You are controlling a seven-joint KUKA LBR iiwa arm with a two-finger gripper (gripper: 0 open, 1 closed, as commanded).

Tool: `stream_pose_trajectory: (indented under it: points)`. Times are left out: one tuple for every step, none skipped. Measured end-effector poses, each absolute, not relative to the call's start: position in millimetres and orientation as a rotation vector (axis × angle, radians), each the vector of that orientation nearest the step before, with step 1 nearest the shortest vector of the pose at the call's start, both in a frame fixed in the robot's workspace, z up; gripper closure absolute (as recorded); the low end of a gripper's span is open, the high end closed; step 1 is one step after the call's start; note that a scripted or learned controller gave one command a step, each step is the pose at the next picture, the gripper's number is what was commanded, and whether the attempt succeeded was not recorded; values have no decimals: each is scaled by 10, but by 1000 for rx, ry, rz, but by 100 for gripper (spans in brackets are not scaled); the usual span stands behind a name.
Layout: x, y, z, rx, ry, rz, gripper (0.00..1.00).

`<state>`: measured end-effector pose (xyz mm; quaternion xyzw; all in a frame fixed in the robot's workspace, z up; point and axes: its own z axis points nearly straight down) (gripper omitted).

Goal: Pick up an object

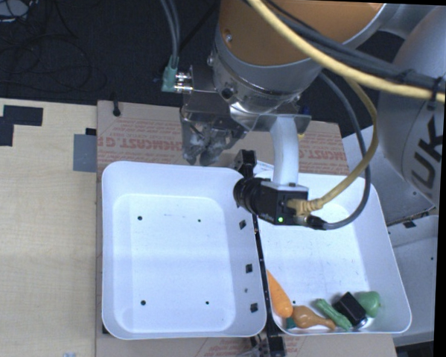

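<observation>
Carrot (278, 293) in rt bin, well below gripper (204, 149).

Grey arm (407, 87) with an orange band (290, 28) — yellow cable (358, 151), black camera module (270, 199).

arm (304, 44) above bins, toys (328, 310) in right bin (383, 249)

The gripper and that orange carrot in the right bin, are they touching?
Apart. The camera view shows the gripper up by the far rim of the left bin, while the carrot lies at the right bin's near edge, bare floor between them.
</observation>
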<state>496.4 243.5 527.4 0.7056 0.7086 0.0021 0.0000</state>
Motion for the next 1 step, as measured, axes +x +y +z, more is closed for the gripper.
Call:
stream_pose_trajectory:
  points:
    - [4984, 2443, 5214, 2217, 2228, -7, 0]
